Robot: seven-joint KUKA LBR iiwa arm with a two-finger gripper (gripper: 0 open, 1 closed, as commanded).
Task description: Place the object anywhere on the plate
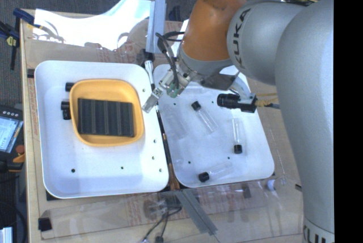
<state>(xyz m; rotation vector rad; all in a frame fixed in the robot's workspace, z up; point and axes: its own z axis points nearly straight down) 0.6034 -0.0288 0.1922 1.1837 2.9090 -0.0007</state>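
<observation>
A yellow plate (108,111) with a dark ridged centre lies in the left bin (96,174). In the right bin (249,168) lie three clear vials with black caps: one near the middle (203,114), one to the right (236,137) and one at the front (214,172). My gripper (160,92) hangs low over the wall between the two bins, just right of the plate's upper right corner. The grey arm and its orange band (212,26) cover the back of the right bin. I see no vial in the gripper.
Two small black pieces (67,108) sit at the plate's left edge in the left bin. A black cylinder (231,101) juts out under the arm over the right bin. Cables and clear sheeting lie behind the bins.
</observation>
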